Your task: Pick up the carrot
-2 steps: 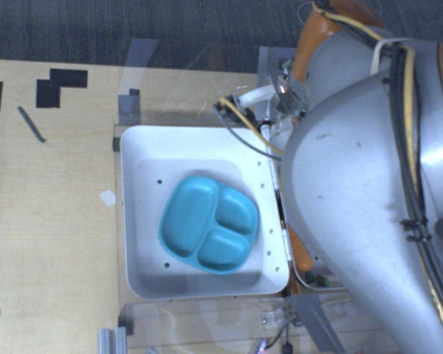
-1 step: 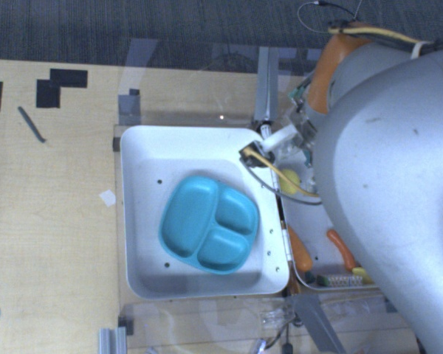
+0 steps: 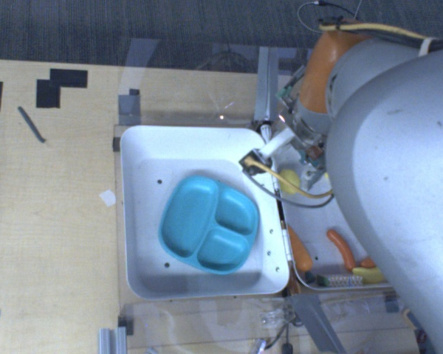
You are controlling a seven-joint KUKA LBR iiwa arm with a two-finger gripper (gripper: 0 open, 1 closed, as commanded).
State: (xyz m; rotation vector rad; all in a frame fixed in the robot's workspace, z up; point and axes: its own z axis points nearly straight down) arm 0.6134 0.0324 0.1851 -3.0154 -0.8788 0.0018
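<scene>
The carrot (image 3: 300, 251), orange and tapered, lies along the left wall of the right bin (image 3: 304, 277), near its front corner. The grey arm with its orange band comes in from the right and covers most of that bin. My gripper (image 3: 306, 167) hangs over the bin's back left part, just above a yellow fruit-like piece (image 3: 287, 181). It is well behind the carrot and apart from it. The wrist and cables hide the gripper's tip.
The left bin (image 3: 140, 198) holds a blue divided plate (image 3: 210, 223). In the right bin lie a red-orange sausage-shaped piece (image 3: 341, 248), a yellow piece (image 3: 368, 274) and a small ribbed item (image 3: 342, 279) by the front wall. A metal post (image 3: 264, 87) stands between the bins at the back.
</scene>
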